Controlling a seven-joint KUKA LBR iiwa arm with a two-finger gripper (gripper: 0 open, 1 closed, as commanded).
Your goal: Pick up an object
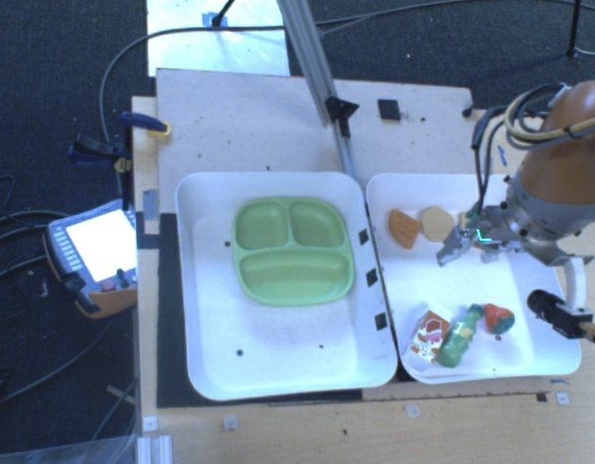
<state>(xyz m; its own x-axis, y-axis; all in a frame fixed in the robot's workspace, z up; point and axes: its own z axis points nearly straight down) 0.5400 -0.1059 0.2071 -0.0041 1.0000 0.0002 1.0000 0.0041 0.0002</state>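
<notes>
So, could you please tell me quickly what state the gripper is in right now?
Gripper: over the right bin, near the round cookie; open or shut cannot be told, and nothing shows in it.

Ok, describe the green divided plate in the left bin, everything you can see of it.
The pale green, plastic-looking divided plate has rounded corners and three compartments: two small ones at the far side, one long one nearer the camera. It lies flat, right side up, on the floor of the left white bin, toward its far half. Nothing sits in it or touches it.
</notes>
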